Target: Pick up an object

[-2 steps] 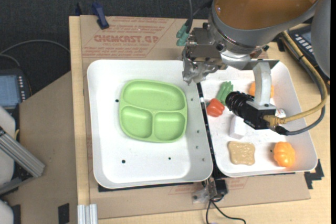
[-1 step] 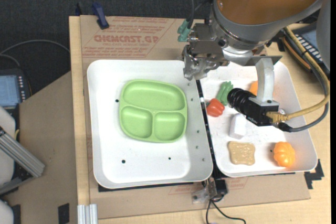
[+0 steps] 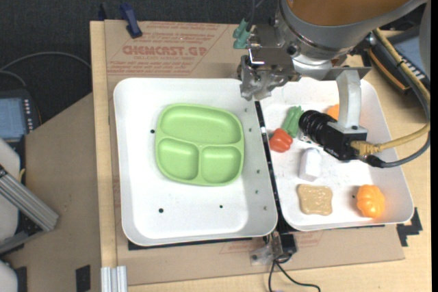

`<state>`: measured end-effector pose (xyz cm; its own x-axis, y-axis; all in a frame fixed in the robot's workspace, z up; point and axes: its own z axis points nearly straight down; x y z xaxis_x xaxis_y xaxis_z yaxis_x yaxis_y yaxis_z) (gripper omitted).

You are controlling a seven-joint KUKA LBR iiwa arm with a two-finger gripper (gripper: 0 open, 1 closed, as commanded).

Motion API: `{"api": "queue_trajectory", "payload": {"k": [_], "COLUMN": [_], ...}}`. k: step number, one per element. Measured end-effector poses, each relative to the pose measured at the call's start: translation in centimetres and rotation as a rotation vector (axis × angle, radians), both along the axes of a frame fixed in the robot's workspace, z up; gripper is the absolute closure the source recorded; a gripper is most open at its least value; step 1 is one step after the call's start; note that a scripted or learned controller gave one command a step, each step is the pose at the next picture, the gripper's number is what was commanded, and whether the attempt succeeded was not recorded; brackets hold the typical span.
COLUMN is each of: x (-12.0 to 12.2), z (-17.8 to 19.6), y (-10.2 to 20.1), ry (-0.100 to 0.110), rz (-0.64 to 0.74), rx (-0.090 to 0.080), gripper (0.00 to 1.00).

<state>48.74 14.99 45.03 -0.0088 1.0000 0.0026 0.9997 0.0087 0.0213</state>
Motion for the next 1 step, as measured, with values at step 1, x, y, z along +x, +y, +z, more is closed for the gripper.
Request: {"api": "queue_trajectory", "payload": {"k": [1], "x": [-0.92], "z": [-6.71], "y": [-4.42], "ry": [0.031], "rz": [-0.015], "rx": [-0.006], "gripper": [1.00]}}
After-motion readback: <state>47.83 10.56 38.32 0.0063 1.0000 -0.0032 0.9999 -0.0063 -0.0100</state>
